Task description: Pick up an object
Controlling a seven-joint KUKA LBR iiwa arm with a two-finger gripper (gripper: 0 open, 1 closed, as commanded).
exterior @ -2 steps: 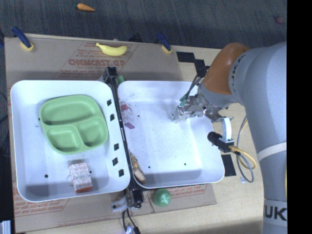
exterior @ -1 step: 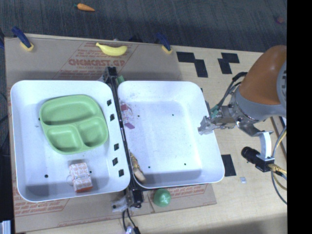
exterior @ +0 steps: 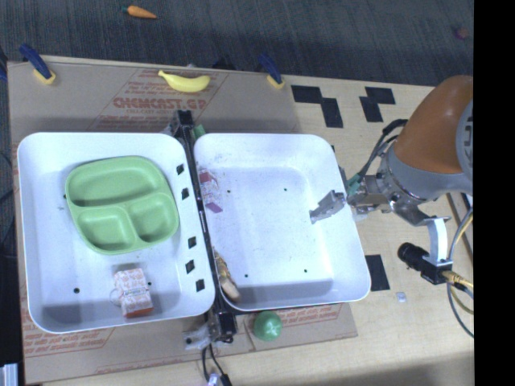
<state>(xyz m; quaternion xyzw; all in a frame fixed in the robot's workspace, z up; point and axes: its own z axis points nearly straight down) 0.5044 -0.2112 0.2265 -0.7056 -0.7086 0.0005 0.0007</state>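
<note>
My gripper (exterior: 327, 206) hangs over the right side of the right bin (exterior: 265, 292), just inside its right wall, with nothing visibly held. In the left bin (exterior: 36, 215) lie a green divided plate (exterior: 122, 203) and, nearer the front, a small red-and-white packet (exterior: 131, 290). A small reddish item (exterior: 209, 191) lies against the right bin's left wall. A tan object (exterior: 226, 283) rests in that bin's front left corner. All of these lie well left of the gripper.
A yellow banana (exterior: 185, 80) lies on the cardboard behind the bins. A green ball (exterior: 267, 326) sits in front of the right bin. Blue clamps (exterior: 270, 69) hold the cardboard's back edge. The arm's orange band (exterior: 438, 127) rises at the right.
</note>
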